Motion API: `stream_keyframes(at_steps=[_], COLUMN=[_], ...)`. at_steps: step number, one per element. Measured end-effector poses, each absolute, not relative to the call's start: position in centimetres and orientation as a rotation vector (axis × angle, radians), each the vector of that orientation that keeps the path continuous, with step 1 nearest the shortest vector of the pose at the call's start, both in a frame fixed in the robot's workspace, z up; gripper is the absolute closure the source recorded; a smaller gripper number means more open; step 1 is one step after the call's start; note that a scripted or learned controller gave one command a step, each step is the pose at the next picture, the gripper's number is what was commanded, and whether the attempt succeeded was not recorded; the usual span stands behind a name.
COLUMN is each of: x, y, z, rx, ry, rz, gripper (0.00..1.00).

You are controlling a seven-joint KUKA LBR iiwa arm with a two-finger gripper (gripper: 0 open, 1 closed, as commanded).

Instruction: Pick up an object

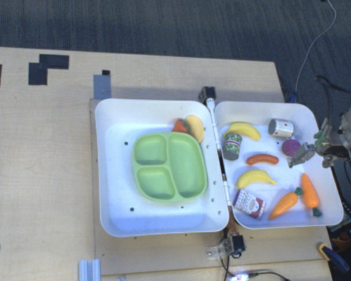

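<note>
The tool (313,148) hangs over the right bin (324,215), fingers spread apart and holding nothing, just beside a purple ball (291,147) and above two toy carrots (309,193).

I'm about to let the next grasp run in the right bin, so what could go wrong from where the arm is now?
1. The end effector sits at the right bin's right side beside the purple object; closing there may nudge it away rather than grip it.
2. Two carrots lie close together just below, so a descent could catch both.
3. The bin wall is near, so it may block a finger.
</note>
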State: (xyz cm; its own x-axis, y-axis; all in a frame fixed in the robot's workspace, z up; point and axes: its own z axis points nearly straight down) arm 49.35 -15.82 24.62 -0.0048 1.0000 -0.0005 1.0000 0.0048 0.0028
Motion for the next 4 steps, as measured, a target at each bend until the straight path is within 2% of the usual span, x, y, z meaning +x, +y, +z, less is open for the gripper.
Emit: stream_keyframes(at_steps=[1, 2, 3, 4], x=[50.2, 49.5, 49.8, 54.4], y=[-15.5, -9.1, -9.1, 0.3], z=[12.0, 8.7, 9.9, 18.5], rx=[2.219, 2.214, 2.209, 2.215], ry=[2.225, 2.220, 2.217, 2.226], rz=[0.000, 0.009, 0.015, 0.006], gripper=[0.00, 0.00, 1.00, 1.00])
